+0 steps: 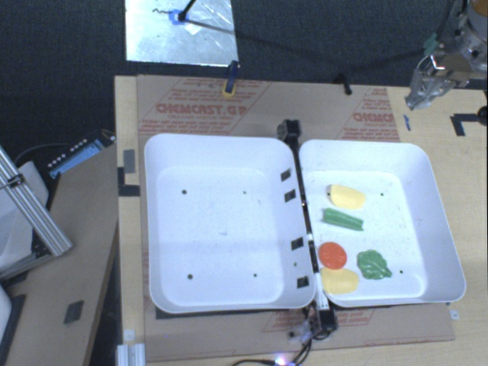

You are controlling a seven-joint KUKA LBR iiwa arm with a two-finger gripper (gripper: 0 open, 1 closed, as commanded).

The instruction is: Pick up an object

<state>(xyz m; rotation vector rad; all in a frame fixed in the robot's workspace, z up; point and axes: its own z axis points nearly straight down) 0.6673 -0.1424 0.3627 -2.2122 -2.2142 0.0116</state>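
The right bin holds several small items. A yellow piece lies near its upper left, with a green bean-like strip just below it. Lower down sit a red-orange round piece, another yellow piece at the bin's front left corner, and a green leafy piece to their right. My gripper hangs at the top right, above the bench behind the right bin, far from all the items. Nothing shows between its fingers.
The left bin sits beside the right one, joined by black clips. A shiny metal sheet lies beyond the bench at the top. A yellow and blue clamp sits at the bench's far edge.
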